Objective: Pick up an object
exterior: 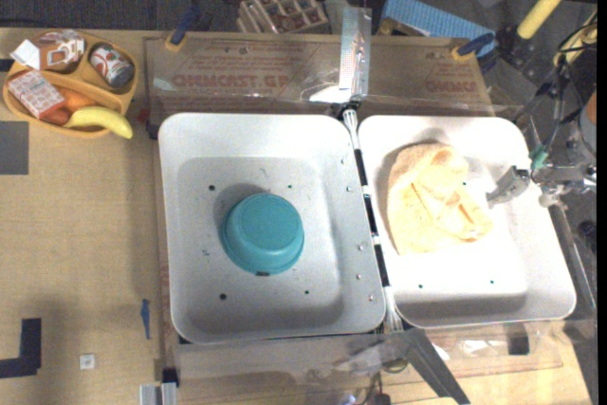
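**Gripper parked at the yellow cloth, right bin**

Landmark = the divider btw the two white bins. Just right of it, in the right bin, there's a crumpled pale yellow cloth, prob the closest thing to grab. The gripper comes in from the far side of that bin, tip at the cloth's edge, looks like touching but tbh can't tell for sure. Can't tell how wide it's open either, too small/blurry, and nothing is visibly held.

Left of the divider, the left bin has a teal bowl upside down, well apart from the arm. Further left, off the bins, a basket of toy food w/ a banana.
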Available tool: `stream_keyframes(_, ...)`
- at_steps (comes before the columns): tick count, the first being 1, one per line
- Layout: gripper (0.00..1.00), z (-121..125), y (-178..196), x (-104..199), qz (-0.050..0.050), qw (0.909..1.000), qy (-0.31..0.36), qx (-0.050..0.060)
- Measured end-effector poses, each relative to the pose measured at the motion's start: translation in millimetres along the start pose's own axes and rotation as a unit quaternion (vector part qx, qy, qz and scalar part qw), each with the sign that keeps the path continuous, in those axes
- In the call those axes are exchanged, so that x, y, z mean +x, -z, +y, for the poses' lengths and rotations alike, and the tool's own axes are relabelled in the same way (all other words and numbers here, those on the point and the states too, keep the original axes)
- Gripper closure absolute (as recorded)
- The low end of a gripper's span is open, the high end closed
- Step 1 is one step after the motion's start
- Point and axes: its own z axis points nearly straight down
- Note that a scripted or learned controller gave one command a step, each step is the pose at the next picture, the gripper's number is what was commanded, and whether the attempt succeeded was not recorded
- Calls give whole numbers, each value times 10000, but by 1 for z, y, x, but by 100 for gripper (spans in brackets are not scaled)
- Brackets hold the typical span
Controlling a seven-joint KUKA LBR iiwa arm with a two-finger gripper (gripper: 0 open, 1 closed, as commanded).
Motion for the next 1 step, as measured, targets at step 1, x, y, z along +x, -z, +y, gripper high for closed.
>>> stream_keyframes(1,0,26,-118,20,-15,9999,150,-42)
